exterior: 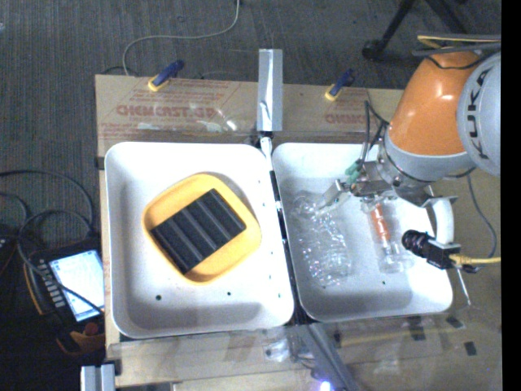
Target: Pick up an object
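Two white bins [122, 169] sit side by side; the gripper [362, 187], its state unclear, hovers near a crumpled clear bottle [321, 235], apparently approaching; descent comes next.

We see a tabletop [203, 108] topped with a brown board printed in faded red lettering, and two shallow white bins sit side by side directly on it: the left bin [122, 218] and the right bin [423, 296], their inner rims touching. Two blue-and-yellow clamps [165, 75] [339, 85] grip its far edge, and a grey upright post [269, 92] stands between them, behind the bins' seam.
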Controlling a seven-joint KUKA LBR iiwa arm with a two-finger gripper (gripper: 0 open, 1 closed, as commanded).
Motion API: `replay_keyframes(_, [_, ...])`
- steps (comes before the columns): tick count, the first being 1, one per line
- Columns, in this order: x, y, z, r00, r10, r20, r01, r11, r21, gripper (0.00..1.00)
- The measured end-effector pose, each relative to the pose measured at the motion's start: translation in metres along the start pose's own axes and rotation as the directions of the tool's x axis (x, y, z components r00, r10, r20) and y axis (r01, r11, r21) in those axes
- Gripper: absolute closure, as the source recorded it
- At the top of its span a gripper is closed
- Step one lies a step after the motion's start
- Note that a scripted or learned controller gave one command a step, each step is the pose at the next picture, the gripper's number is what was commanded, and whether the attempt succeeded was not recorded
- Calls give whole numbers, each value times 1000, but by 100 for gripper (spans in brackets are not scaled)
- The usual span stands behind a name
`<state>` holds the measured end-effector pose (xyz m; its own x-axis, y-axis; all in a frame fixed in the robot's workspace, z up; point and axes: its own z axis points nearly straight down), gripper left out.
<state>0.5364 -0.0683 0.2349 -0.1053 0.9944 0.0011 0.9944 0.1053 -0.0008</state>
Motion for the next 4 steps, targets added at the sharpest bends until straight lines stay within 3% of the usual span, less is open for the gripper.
replay_keyframes(1, [-71, 27, 39, 1000, 6, 2, -6, 1000, 1, 0])
replay_keyframes(2, [-143, 26, 110, 1000, -5, 4, 5, 1000, 1, 0])
replay_keyframes(3, [-141, 72, 86, 961, -277, 5, 277, 961, -2, 0])
replay_keyframes(4, [-144, 76, 135, 949, -314, 8, 314, 949, -7, 0])
